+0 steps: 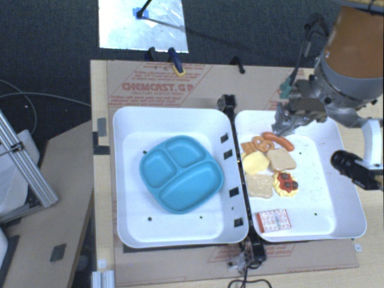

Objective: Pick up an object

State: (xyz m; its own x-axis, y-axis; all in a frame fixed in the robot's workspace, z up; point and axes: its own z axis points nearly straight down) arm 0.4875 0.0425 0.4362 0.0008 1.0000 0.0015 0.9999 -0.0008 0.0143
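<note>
In the right bin [324,221] lies a cluster of toy foods: a red sausage [279,140], a pretzel [260,143], a yellow cheese piece [255,162], a toast slice [281,159], a pale cracker [260,185], a small pizza piece with red dots [286,183] and a red-and-white card [273,221] near the front. My gripper [285,126] hangs over the back of this bin, just behind the sausage, its tips pointing down at the bin floor. Nothing shows between the fingers.
The left bin [129,221] holds a blue divided plate [180,173]. A black divider with clips [234,161] runs between the bins. Cardboard [156,86] lies under both bins, and a shiny foil sheet [141,17] sits beyond it.
</note>
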